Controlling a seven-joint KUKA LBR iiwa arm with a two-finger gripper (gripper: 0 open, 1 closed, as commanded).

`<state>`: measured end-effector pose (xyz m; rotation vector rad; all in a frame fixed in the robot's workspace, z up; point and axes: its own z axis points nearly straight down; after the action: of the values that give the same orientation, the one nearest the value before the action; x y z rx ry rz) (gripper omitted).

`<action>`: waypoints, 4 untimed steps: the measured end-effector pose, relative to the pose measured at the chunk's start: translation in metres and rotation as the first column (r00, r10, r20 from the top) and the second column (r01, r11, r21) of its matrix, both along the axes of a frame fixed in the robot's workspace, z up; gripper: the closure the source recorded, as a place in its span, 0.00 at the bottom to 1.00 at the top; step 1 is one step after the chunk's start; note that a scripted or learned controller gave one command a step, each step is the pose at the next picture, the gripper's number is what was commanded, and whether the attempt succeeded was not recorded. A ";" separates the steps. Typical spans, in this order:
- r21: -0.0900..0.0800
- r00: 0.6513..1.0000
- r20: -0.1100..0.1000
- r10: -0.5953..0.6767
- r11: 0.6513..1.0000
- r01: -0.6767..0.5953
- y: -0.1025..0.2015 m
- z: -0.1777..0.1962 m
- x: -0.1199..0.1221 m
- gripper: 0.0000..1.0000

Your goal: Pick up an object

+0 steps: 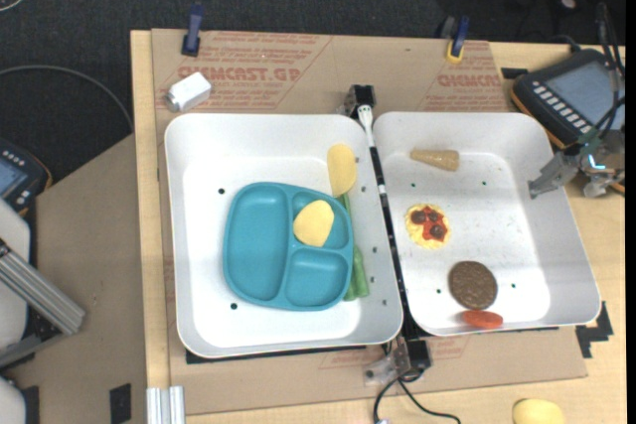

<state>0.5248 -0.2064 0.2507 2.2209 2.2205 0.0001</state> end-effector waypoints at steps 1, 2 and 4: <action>-0.008 1.000 0.020 0.001 1.000 -0.001 0.005 0.197 -0.043 0.00; -0.004 1.000 0.007 0.002 1.000 -0.002 0.006 0.198 -0.042 1.00; -0.003 1.000 0.020 0.002 1.000 -0.002 0.117 0.268 -0.045 1.00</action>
<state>0.4801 -0.0896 0.5188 2.2069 2.2116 0.0198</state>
